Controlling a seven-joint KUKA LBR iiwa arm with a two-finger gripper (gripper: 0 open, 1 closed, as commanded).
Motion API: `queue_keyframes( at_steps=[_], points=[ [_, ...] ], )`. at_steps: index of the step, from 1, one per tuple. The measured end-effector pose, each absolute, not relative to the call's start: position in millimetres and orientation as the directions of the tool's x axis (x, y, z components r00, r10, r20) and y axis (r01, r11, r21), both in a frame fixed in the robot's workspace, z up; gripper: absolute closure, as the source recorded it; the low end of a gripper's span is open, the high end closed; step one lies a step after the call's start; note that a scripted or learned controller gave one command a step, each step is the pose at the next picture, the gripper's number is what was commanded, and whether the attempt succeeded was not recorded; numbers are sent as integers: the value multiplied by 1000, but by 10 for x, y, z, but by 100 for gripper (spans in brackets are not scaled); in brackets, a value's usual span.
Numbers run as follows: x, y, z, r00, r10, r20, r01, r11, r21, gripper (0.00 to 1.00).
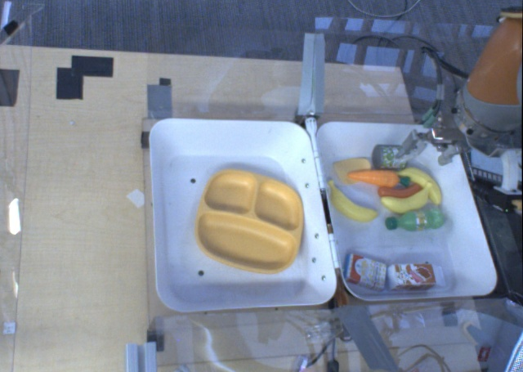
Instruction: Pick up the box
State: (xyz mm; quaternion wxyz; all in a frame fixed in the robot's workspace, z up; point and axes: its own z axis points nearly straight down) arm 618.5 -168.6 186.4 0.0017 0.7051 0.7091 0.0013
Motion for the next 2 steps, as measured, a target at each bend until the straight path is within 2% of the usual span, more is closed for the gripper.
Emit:
queue_keyframes(
  at_steps=[1,2],
  points=[
    [6751,-2014,1181,-103,995,-11,994,104,39,0],
    [6787,-1991,1323,-112,994,-15,992,112,49,100]
  ],
)
